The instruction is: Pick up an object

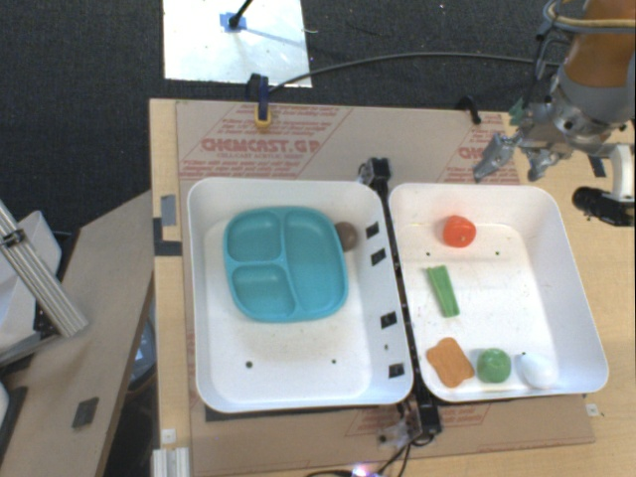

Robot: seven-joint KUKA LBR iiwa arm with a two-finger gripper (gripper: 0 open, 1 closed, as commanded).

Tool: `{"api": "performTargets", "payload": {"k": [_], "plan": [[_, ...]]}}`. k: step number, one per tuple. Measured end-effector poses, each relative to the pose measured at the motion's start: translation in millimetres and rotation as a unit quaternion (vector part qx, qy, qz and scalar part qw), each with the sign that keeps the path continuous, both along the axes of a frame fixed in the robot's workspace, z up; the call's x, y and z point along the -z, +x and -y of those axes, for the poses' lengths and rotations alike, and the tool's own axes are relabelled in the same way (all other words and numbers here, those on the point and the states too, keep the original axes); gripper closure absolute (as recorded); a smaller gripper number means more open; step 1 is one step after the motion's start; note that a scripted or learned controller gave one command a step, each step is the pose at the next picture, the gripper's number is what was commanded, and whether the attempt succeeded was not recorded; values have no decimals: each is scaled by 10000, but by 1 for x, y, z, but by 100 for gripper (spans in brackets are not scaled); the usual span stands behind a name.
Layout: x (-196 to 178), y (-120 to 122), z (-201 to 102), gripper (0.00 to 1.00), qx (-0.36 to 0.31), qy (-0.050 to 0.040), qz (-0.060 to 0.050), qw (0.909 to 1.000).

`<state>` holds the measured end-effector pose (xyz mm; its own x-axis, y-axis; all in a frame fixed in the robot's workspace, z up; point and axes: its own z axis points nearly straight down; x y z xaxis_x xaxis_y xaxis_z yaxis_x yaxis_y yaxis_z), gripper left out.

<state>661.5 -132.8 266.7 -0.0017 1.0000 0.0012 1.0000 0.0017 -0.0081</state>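
Observation:
The right bin (566, 266) holds a red-orange ball (458, 231) near its back, a green stick (442, 291) in the middle, and an orange flat piece (450, 362), a green ball (493, 366) and a white lump (538, 370) along its front edge. My gripper (514, 161) hangs above the back rim of the right bin, up and to the right of the red-orange ball. Its two fingers (490, 159) are spread apart, open, with nothing between them.
The left bin (214, 366) holds a teal divided tray (286, 263) with a small brown thing (346, 235) at its right edge. A black clip strip (386, 266) runs between the bins. A cable arcs over the bench behind the bins.

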Motion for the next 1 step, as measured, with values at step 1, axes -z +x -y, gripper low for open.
{"api": "performTargets", "payload": {"k": [1], "plan": [[-6, 2, 0, 0, -9, -7, 51, 10000]]}}
